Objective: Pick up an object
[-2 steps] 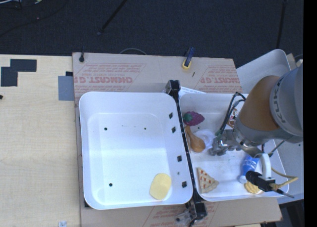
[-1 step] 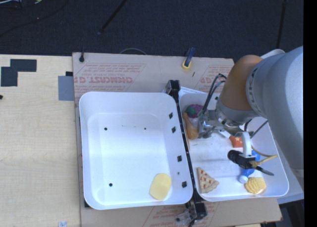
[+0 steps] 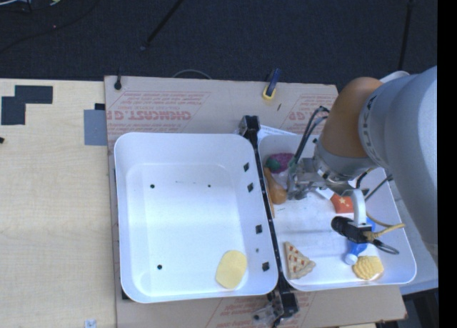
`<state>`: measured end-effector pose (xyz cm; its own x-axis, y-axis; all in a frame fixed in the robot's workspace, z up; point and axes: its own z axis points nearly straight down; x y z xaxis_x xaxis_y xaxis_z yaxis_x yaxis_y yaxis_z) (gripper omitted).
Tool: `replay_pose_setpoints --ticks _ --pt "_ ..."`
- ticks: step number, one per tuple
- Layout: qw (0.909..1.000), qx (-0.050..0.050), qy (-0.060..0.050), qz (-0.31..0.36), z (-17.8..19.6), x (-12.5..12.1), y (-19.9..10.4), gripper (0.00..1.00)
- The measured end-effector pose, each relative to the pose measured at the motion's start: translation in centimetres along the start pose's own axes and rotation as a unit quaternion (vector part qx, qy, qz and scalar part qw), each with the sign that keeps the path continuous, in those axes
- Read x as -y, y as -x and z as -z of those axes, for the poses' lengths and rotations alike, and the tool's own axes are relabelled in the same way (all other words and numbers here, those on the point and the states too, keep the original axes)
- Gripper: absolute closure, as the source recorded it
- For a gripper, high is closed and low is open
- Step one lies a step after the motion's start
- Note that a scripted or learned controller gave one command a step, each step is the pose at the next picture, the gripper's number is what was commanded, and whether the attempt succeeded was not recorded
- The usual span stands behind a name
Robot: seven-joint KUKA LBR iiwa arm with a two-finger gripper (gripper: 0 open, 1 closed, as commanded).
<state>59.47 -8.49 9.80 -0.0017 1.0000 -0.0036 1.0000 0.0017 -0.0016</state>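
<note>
The tool [image 3: 298, 189] is low in the right bin [image 3: 407, 266], near its left wall beside an orange object [image 3: 275, 189]; its opening cannot be told. A yellow piece [image 3: 231, 269] lies by the left bin's [image 3: 128, 212] front edge.

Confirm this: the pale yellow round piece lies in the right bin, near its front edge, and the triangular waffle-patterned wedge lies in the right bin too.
Not quite. The camera view shows the pale yellow round piece in the left bin, near its front edge, not in the right bin. The rest holds: the triangular waffle-patterned wedge lies in the right bin.
</note>
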Motion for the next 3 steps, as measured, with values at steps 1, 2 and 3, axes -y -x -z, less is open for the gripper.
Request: replay_pose_setpoints --ticks 1,2,3 --pt "1.0000 -0.002 0.000 -0.002 -1.1 4.1 0.0 1.00" --pt "1.0000 -0.002 0.000 -0.001 3.6 5.1 0.9 1.00" --pt "1.0000 -0.002 -0.001 -0.002 -1.3 4.4 1.2 1.00"
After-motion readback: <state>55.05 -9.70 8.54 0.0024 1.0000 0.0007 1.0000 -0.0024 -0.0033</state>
